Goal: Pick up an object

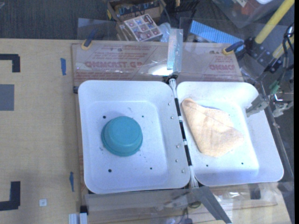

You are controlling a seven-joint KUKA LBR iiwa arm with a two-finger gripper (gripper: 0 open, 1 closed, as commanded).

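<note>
A teal bowl [122,135] lies upside down in the middle of the left bin [93,94]. A crumpled yellow-orange cloth [212,129] rests in the right bin [243,164], reaching from its upper left corner toward the centre. My gripper [267,106] hangs over the right bin's right rim, to the right of the cloth and apart from it. It is open, and nothing sits between its fingers [255,106].
The two bins meet at a hinged seam [180,129] with metal fittings. Clear plastic sheets [121,62] stand behind the bins. Cables and dark hardware [268,55] crowd the upper right. The wooden bench [37,125] spreads to the left.
</note>
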